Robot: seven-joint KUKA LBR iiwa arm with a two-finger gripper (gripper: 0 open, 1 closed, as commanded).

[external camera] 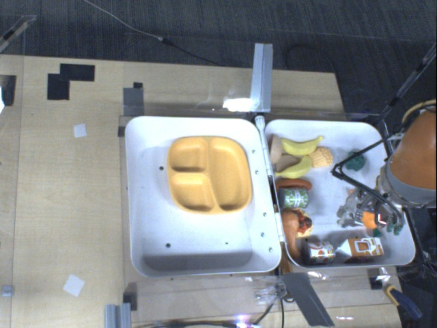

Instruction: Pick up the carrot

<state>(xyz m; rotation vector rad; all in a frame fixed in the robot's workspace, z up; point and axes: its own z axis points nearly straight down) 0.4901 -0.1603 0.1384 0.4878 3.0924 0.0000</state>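
The right bin's (321, 124) middle floor lies bare. Along its left wall crowd a banana (302, 145), a green can (295, 198) and more food; a carton (362, 248) lines the near wall.

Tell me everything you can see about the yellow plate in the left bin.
The plate is a yellow-tan, rounded-square dish that looks like plastic, split by raised ridges into three compartments: two smaller ones on the left and one tall one on the right. It lies flat, right side up, near the middle of the left bin, slightly toward the far side. Nothing sits in it or touches it.
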